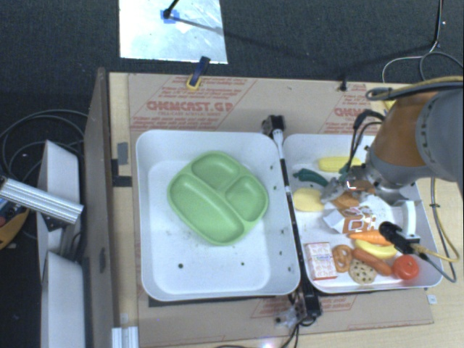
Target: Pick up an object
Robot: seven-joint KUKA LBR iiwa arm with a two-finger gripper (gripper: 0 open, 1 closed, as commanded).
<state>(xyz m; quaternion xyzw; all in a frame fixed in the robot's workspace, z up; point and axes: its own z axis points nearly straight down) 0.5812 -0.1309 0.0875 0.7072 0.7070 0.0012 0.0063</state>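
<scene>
The objects to pick all lie in the right bin, which holds a crowd of toy foods. My pincer hangs low over the far half of this bin, among them. I cannot tell if it is apart or together.

Just left of my pincer lies a pale piece, close to the bin's left wall. A little farther is a dark green piece, and a yellow piece lies by the far wall. Just near of my pincer is a brown piece, and it seems to touch a white packet with orange print.

Nearer again, a carrot and a banana lie side by side, and a tomato sits in the near right corner. Along the near wall are a cookie and a pretzel. A red card lies to their left.

The left bin touches the right one along a shared wall. It holds one green plate with three compartments, lying flat and turned at a slant, a little far of the bin's middle.

Both bins stand on a cardboard sheet with red print.
</scene>
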